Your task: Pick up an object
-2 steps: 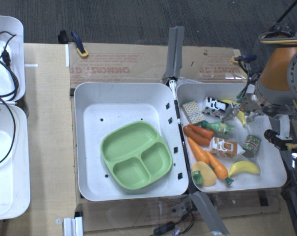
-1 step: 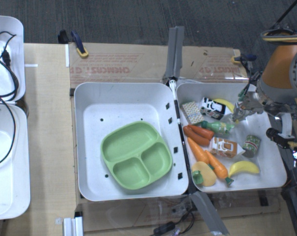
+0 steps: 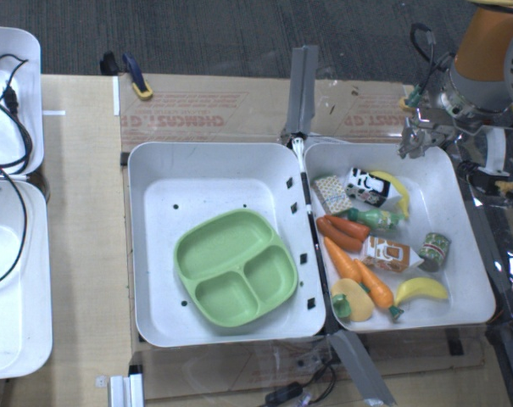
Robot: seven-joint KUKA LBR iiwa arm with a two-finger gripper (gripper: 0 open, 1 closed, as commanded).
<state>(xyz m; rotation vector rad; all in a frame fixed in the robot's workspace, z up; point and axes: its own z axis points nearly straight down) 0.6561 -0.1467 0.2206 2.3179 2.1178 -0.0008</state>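
Toward the front right corner of the right bin (image 3: pixel 461 219): yellow banana (image 3: pixel 421 291), lying flat, just clear of its neighbours. Probably light, stiff and smooth, so apt to slip; best pinched across the middle of its curve. Just behind, small can (image 3: pixel 435 251); leftward, carton (image 3: pixel 385 254) and carrots (image 3: pixel 356 270). Left bin (image 3: pixel 154 227) with green plate (image 3: pixel 235 267). Gripper (image 3: pixel 419 140) over the back rim, well apart from the banana; spread or pressed together, impossible to tell.
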